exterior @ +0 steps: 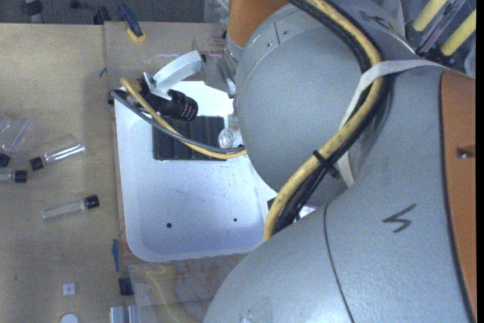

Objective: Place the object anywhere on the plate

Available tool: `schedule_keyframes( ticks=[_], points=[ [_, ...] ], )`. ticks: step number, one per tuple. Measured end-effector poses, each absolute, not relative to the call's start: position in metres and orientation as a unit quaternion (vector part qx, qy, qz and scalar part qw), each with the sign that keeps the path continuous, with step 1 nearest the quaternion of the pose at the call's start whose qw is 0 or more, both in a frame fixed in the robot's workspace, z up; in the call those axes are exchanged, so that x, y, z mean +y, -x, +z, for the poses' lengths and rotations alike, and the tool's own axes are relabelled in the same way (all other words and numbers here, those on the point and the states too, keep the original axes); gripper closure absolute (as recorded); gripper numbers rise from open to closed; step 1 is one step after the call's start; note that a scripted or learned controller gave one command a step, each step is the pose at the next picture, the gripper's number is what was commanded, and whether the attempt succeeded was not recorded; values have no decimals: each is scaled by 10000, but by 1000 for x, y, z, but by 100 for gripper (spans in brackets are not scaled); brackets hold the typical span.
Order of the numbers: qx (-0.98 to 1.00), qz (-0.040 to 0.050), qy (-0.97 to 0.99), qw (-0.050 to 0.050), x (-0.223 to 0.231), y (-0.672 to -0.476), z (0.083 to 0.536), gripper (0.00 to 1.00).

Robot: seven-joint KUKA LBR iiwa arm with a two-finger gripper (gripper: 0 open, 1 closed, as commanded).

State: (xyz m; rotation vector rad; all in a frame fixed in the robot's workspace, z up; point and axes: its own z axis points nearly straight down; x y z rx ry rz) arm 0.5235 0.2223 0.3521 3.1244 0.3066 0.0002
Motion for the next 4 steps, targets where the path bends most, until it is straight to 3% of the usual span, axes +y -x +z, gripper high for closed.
schedule_keyframes(
  ticks=[1,2,3,4],
  points=[
    [1015,-31,-9948,2,224,-478,247,100],
    [1146,-31,-9934,2,224,-534,194,100],
    [2389,-29,-9711,-1,225,-579,179,100],
    [994,10,-9950,-6,224,-637,136,100]
  ],
)
